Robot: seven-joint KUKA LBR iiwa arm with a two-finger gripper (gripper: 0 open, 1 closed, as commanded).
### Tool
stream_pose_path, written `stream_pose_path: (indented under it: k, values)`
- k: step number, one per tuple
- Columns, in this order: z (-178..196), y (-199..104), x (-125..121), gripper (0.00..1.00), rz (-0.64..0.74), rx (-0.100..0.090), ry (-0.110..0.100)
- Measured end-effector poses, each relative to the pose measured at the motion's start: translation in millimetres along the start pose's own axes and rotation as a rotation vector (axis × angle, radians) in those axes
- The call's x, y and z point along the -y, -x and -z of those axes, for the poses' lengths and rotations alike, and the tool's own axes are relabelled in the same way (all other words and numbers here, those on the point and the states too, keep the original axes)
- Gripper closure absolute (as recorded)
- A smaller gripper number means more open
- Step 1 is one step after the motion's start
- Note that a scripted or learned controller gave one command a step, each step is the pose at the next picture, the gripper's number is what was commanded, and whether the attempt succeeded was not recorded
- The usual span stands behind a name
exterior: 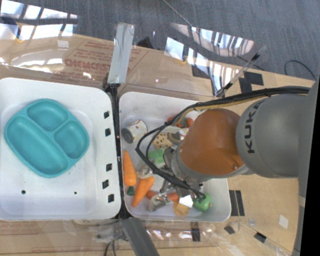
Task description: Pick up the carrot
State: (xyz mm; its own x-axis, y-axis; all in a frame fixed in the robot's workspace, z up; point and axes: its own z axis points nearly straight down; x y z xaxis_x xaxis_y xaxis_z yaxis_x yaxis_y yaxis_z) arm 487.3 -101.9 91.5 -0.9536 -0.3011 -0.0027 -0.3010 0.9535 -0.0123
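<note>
In the right bin point(219, 209), close against its left wall: carrot point(129, 170), orange, lengthwise roughly along that wall, thin end toward the bin's far side. Just beside it, nearer the bin's middle and front: second carrot point(143, 190), slanted, its upper end nearly meeting the first.

Over the right bin's middle: arm point(273, 137), grey, with its orange band point(213, 142) hiding much of the bin's floor. Below the band, toward the bin's front wall: gripper point(163, 198), low among the toys, partly masked by black cable and its own wrist. Open or closed: cannot tell. Nothing seen gripped.

Carrot apart from the gripper, on the bin's left-wall side of it; second carrot between the two, just beside the gripper.

Elsewhere in the right bin: green piece point(202, 203) near the front right, white cup point(137, 130) toward the far left corner, spotted block point(160, 139) next to it.

Left of the right bin: left bin point(2, 198) with teal plate point(44, 137).
</note>
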Motion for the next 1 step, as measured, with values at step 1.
stream_pose_path:
  k: [1]
  values:
    - [1.6,4.0,2.6,0.0,0.086,0.0,-0.005]
